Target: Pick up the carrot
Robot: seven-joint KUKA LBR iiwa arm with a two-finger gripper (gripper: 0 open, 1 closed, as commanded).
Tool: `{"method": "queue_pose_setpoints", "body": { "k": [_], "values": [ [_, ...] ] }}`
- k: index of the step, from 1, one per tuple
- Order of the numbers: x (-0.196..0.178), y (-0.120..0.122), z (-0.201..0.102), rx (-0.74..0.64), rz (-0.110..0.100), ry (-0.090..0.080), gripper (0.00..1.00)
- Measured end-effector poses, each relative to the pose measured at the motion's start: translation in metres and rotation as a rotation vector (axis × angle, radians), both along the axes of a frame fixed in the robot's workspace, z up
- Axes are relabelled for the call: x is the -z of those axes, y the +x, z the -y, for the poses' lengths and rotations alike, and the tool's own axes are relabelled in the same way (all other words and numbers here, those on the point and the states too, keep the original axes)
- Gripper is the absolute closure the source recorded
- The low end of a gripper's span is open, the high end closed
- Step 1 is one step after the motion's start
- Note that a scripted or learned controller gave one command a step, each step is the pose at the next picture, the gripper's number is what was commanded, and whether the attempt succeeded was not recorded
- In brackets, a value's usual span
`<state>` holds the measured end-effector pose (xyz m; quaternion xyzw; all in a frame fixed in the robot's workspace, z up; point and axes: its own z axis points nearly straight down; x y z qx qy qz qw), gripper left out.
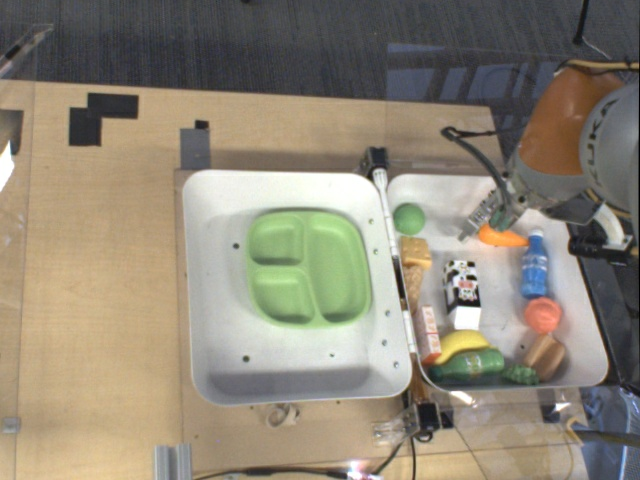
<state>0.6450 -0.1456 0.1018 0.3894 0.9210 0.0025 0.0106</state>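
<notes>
Two shallow white bins sit side by side on a wooden bench. The left bin holds a green divided plate. In the right bin, the carrot (small and orange) lies near the far edge. The gripper hangs just beside the carrot, touching or nearly touching its far end; whether its fingers are spread or pressed together cannot be told. A blue bottle stands just right of the carrot, a green ball well to its left, and a black-and-white carton lies nearer the camera.
</notes>
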Motion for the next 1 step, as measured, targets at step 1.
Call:
{"method": "queue_pose_setpoints", "body": {
  "k": [1],
  "values": [
    [0.0003,-0.0001,-0.0004,-0.001,-0.001,0.000,0.00]
  ]
}}
